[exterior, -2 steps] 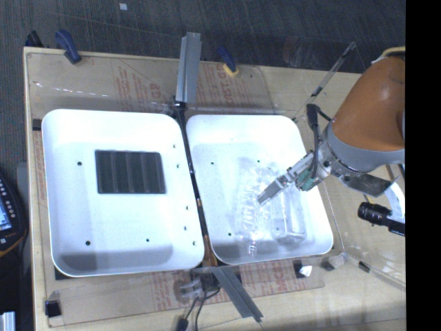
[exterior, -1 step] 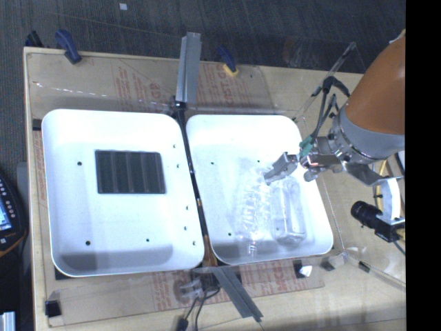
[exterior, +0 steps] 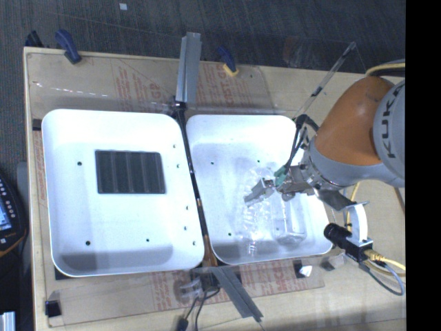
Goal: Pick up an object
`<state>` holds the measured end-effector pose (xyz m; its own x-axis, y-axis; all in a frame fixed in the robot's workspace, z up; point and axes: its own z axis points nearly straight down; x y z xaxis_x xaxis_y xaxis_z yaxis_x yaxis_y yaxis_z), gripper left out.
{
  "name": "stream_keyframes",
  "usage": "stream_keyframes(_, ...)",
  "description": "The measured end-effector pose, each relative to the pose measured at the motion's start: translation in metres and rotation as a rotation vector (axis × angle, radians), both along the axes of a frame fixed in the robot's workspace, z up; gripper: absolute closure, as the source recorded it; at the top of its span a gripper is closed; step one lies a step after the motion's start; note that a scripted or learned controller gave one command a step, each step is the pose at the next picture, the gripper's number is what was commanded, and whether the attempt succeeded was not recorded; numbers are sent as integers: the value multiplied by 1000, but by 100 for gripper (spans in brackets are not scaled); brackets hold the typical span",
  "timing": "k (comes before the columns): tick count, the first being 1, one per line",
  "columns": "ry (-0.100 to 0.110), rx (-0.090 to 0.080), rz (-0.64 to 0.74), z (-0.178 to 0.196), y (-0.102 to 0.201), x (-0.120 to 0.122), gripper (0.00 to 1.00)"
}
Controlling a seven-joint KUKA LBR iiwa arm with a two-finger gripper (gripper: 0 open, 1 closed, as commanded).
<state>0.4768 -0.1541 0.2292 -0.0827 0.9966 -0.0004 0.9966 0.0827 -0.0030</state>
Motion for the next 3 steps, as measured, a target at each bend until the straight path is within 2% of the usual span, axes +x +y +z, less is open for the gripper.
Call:
stream_keyframes(1, -4, 0, 85, -97, -15, 40, 0)
stream_keyframes(2, -3, 1, 109, -94, -56, 57, 0)
stream_keyframes(3, -3, 1, -181, -78, -50, 137, 0)
